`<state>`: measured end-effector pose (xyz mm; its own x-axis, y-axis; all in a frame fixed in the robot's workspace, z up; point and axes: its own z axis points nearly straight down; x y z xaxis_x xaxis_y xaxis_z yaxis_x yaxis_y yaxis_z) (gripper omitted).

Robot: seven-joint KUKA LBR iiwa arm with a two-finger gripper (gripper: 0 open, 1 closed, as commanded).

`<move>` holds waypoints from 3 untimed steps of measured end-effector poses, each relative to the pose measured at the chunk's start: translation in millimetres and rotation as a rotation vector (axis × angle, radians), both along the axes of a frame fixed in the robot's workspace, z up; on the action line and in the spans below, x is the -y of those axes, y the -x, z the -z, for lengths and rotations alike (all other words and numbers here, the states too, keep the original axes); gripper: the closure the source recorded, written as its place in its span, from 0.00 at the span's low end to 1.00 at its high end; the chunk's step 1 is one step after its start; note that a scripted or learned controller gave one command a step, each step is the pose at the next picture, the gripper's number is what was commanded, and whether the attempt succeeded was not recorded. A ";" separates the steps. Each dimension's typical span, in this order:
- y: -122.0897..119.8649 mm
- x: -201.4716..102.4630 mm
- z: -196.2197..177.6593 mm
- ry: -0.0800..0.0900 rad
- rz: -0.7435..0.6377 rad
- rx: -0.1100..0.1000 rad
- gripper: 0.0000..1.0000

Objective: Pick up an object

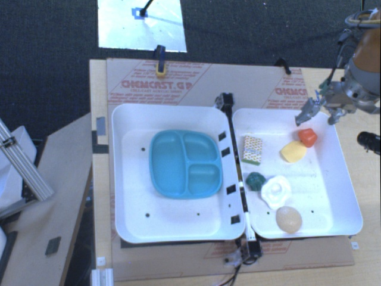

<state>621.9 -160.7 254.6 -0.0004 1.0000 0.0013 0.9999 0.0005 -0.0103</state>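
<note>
Gripper [319, 115], jaws apart and empty, hovers near orange-red object [307, 137]; advise centring over it before descending and closing.

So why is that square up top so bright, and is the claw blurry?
In the camera view, the silvery sheet at the top catches glare; the claw looks a little soft at its edges; the blue tray is evenly lit.

arm [366, 58]: mine, cut off by the right edge above the wrist | claw [318, 117]: outline soft with blur | patterned box [252, 149]: print too small to read | dark green lump [255, 180]: too small to tell what it is | metal rail [21, 159]: cut off by the left edge
</note>
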 end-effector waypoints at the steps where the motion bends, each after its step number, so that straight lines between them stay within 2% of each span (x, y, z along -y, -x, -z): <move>1: -2.0 -0.5 -7.9 0.002 -0.002 0.012 0.00; 3: 8.8 -2.3 78.7 0.002 -0.001 0.010 0.00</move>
<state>613.1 -158.4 175.9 -0.0013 1.0000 -0.0003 1.0000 0.0013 -0.0004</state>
